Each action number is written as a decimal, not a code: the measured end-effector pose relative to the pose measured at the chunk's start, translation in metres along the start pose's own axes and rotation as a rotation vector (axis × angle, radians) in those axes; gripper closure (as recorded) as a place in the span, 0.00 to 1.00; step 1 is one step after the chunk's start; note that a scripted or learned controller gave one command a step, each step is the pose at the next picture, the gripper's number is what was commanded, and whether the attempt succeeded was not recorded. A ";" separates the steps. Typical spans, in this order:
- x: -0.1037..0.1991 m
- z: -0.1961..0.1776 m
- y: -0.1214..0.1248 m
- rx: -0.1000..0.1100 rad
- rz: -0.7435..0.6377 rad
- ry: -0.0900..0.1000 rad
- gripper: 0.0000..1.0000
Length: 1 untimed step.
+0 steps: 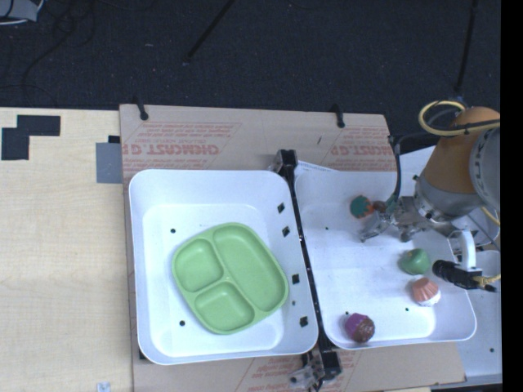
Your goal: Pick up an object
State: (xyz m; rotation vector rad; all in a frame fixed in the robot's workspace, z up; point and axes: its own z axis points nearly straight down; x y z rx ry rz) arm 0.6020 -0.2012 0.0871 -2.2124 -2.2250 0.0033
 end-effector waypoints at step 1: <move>0.000 -0.011 0.000 0.000 -0.002 0.000 1.00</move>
